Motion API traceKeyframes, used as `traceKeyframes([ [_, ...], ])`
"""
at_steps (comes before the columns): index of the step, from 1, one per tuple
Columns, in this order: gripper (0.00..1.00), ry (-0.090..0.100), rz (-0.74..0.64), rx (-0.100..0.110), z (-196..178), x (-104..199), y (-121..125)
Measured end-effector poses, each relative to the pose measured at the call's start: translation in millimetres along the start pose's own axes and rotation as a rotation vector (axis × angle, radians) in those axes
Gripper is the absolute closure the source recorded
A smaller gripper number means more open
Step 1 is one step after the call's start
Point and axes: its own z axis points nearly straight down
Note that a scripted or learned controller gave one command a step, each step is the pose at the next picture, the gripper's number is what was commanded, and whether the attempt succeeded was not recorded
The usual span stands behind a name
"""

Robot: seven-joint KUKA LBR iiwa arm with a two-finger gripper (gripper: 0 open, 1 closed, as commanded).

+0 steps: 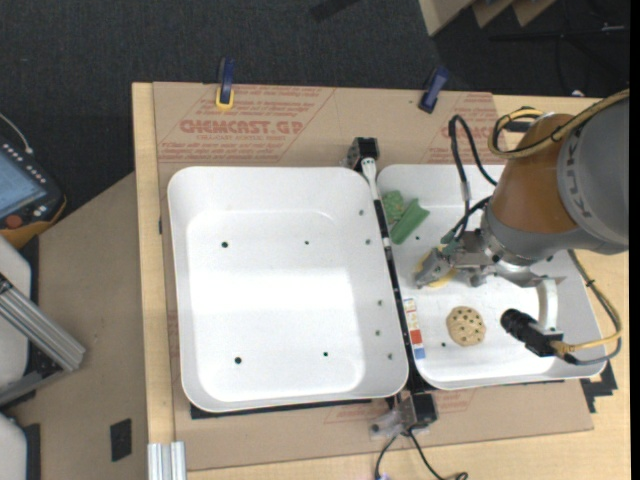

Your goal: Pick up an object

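In the right bin (500, 373), a green flat object (403, 215) lies near the far left corner. A round tan cookie-like piece (465, 325) rests toward the front. My gripper (438, 267) reaches in from the right and hangs low over the bin's middle, between the two, tilted toward the left. It is nearer the bin floor than either object, and I see nothing in its grasp. The grey arm with its orange band (530, 193) covers the right part of the bin.
A long thin black and white stick (384, 230) lies along the wall between the bins, with a red and blue label (414, 334) near its front end. The left bin (200, 298) sits beside it. Clamps (225, 93) hold the cardboard at the back.
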Motion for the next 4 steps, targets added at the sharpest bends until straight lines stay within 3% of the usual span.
traceKeyframes([
  [1,0.0,-0.001,-0.001,-0.01,-6.0,0.7,2.3],
  [4,0.0,-0.001,-0.001,-0.01,-5.9,0.7,2.3],
])
